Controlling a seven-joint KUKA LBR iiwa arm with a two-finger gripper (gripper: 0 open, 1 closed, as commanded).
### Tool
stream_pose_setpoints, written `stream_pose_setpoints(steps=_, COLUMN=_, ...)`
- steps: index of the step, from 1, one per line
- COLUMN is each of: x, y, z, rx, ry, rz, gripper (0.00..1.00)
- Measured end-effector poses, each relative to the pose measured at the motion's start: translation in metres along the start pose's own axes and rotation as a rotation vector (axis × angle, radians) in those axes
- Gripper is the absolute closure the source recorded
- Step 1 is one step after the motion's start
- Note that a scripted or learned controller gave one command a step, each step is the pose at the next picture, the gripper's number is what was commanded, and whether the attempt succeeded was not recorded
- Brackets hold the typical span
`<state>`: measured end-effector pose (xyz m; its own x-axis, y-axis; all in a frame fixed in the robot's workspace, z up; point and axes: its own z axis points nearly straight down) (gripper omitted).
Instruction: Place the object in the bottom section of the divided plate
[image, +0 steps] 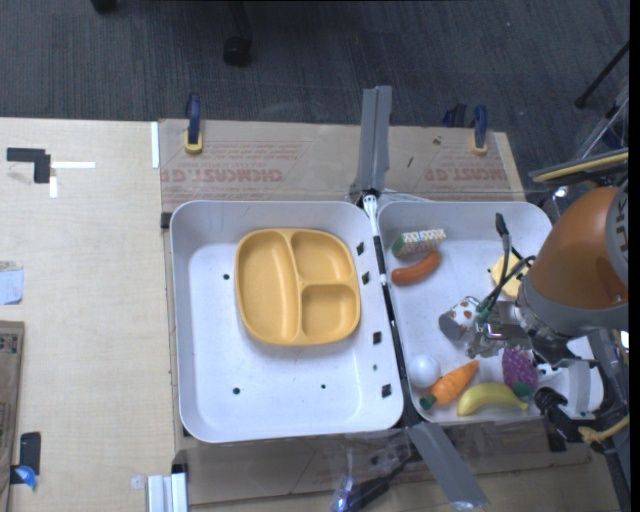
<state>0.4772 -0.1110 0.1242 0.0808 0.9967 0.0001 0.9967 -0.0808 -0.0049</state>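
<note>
Yellow plastic marks the goal: the divided plate (297, 285) lies in the left bin (200, 400), well apart from the arm, with one long section on its left side, a section at upper right and another at lower right, all bare. The end effector (487, 335) is down in the right bin (480, 225) among the toy foods, and its tip seems to sit just beside a small white and brown object (459, 317); whether its fingers are spread or closed on anything I cannot tell, since dark cabling and the wrist blur together there. Just below and toward the plate side lie a white ball (424, 369), a carrot (455, 383) slanting up to the right, a banana (490, 399) lying roughly across the bin, and purple grapes (519, 367) close under the wrist. A sausage (416, 268) rests higher up, its long axis tilted slightly. Which piece is meant is unclear; I judge the small object touching the tip the likeliest. From there the plate's lower section lies leftward across the wall between the bins, so the carry runs left.
</note>
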Motion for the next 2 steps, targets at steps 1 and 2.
stream_pose_setpoints(steps=1, x=-0.035, y=0.016, z=-0.039, rx=-0.001, ry=-0.001, rz=-0.235, gripper=1.0)
stream_pose_setpoints(steps=2, x=0.006, y=-0.001, z=0.036, rx=0.0, ry=0.001, rz=-0.457, gripper=1.0)
